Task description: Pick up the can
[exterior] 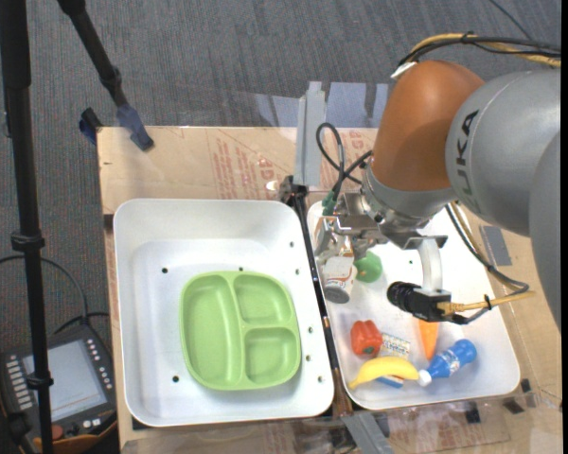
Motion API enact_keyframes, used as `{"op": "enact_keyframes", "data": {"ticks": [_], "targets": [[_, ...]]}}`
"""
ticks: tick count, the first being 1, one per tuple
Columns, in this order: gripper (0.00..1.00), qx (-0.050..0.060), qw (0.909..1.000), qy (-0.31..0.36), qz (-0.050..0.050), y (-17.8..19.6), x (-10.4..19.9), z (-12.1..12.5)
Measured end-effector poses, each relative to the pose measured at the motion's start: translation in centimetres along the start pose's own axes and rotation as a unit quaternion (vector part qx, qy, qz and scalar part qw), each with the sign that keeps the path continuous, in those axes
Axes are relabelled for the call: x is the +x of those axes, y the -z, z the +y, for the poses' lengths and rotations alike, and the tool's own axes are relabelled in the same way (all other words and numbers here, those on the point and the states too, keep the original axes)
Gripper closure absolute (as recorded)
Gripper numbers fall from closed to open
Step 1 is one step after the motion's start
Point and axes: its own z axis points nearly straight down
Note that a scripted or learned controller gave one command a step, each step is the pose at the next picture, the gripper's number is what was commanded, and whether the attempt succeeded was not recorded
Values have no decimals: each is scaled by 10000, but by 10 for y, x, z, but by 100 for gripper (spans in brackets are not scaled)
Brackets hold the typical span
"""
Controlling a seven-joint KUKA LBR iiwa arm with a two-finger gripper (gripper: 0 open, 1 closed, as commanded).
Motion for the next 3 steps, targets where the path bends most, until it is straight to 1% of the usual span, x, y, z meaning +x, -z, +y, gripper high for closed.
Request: {"op": "enact_keyframes", "data": {"ticks": [1,2,3], "targets": [[100,5,9951,-985,1,-53,11,-40],[100,-12,9930,-1182,-8,7,57,8],[100,-12,9947,-1033,-9,36,78,29]]}}
